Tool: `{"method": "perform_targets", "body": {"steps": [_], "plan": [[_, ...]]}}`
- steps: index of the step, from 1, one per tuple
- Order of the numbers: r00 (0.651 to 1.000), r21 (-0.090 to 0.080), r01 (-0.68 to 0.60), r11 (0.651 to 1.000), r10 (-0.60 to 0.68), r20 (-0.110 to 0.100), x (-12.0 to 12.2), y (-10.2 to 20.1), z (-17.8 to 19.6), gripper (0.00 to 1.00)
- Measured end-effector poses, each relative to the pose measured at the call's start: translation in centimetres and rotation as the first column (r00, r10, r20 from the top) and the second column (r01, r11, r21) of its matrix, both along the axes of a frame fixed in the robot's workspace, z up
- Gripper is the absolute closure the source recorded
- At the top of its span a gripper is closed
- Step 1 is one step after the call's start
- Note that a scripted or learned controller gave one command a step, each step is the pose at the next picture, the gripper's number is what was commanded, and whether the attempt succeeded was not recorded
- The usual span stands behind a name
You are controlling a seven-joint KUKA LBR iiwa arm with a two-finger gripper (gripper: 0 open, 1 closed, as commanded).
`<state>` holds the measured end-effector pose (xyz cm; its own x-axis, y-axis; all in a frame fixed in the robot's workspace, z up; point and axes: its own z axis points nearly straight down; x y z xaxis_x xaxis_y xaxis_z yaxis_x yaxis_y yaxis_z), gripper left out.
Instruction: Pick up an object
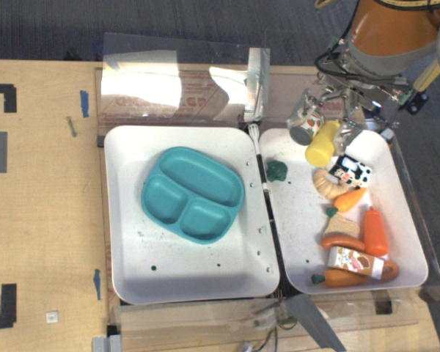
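nothing is picked yet: my gripper (pixel 336 107) hangs over the right bin's (pixel 299 218) far edge, whether apart or together i cannot tell. the yellow cup (pixel 322 144) lies just beneath, still to grasp.

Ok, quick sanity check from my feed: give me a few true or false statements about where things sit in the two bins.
1. The teal divided plate lies in the left bin. True.
2. The yellow cup is in the left bin. False: it is in the right bin, near the far edge.
3. The tool hangs over the right bin's far end. True.
4. The small green piece rests on the plate. False: it lies in the right bin, by the divider.
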<state>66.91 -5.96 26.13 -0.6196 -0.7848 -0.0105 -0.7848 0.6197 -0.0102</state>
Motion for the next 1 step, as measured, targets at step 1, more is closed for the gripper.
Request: {"method": "perform_targets", "body": {"steps": [1], "plan": [[0.994,-0.001,-0.106,0.994,0.106,-0.008,-8.85,0.56,2.32,1.0]]}}
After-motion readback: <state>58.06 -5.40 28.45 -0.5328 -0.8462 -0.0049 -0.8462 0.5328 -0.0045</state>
